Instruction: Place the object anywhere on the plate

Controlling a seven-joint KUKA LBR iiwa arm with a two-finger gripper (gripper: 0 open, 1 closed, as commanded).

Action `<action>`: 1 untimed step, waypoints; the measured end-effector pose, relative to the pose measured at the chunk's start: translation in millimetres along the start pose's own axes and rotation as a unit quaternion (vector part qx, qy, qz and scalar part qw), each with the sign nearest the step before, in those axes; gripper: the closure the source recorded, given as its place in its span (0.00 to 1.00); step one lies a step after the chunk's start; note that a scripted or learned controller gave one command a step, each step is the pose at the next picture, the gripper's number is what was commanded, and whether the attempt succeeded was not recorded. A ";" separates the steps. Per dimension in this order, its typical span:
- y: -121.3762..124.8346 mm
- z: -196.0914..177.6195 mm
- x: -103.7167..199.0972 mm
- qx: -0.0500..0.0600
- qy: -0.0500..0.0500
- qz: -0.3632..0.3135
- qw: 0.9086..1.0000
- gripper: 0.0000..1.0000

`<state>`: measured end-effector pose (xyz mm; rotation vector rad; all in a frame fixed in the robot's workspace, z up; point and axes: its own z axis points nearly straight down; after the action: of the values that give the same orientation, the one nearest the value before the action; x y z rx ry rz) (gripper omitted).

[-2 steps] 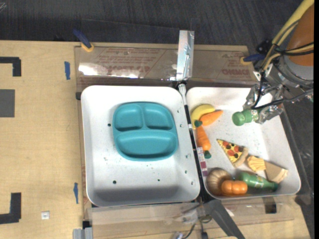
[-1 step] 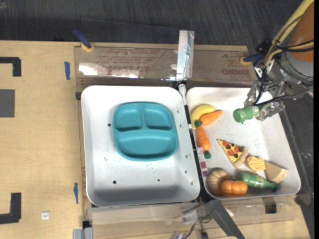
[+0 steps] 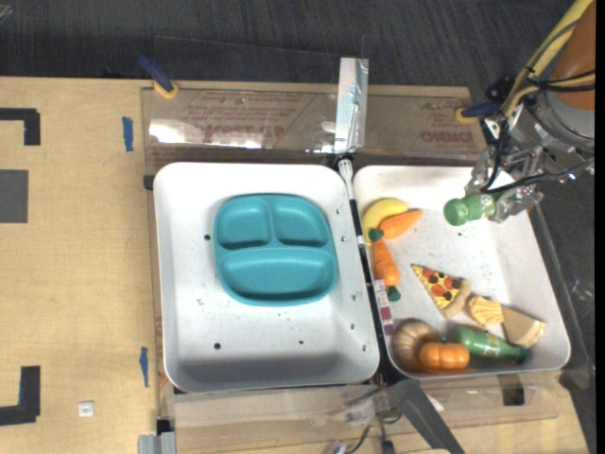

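Two white bins sit side by side on my desk (image 3: 76, 253). Left bin (image 3: 180, 329): one teal divided plate (image 3: 275, 248), three compartments, lying flat near the bin's middle, nothing on it. Right bin (image 3: 553, 282): one yellow banana (image 3: 380, 211) and one orange carrot (image 3: 400, 222) against the left wall near the far corner; a second carrot (image 3: 384, 263) just below them along that wall; one pizza slice (image 3: 440, 285) toward the middle; a clutter of toy foods along the near edge, among them a brown round piece (image 3: 408, 337), an orange piece (image 3: 442, 355) and a green one (image 3: 490, 345).

Arm: I see it entering from the upper right, orange band (image 3: 579, 60) at the frame edge, wrist angled down and leftward over the right bin's far right corner. Claw (image 3: 496, 201): clenched on one green object (image 3: 466, 210), which juts out to the left of the fingers, above the bin floor and well apart from the plate.
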<state>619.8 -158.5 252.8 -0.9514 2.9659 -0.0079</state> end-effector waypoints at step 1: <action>12.7 -11.5 -70.1 -0.003 0.007 0.111 0.994 1.00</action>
<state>669.1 -107.5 265.8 -0.6190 3.0682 0.0001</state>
